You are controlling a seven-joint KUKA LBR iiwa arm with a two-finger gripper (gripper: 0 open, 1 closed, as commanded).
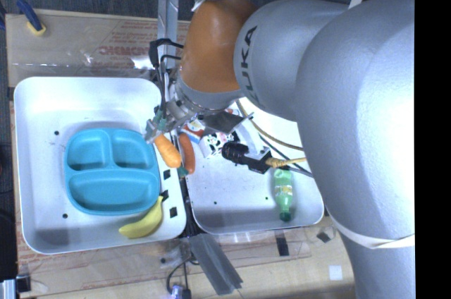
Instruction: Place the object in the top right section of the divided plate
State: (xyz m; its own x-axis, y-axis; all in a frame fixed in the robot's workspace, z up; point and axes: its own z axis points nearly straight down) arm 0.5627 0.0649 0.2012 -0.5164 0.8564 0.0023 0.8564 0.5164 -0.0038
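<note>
A blue divided plate [111, 172] lies in the left white bin [35, 107], with two small sections at the top and one wide section below. My gripper [161, 130] hangs over the divider between the bins, just right of the plate's top right section. It is shut on the upper end of an orange carrot [168, 151], which slants down and to the right over the left bin's right rim.
A reddish-orange sausage-like piece [187, 154] lies just right of the carrot in the right bin [232, 220]. A yellow banana [144, 221] rests below the plate's lower right corner. A green bottle [283, 194] lies at the right bin's right side.
</note>
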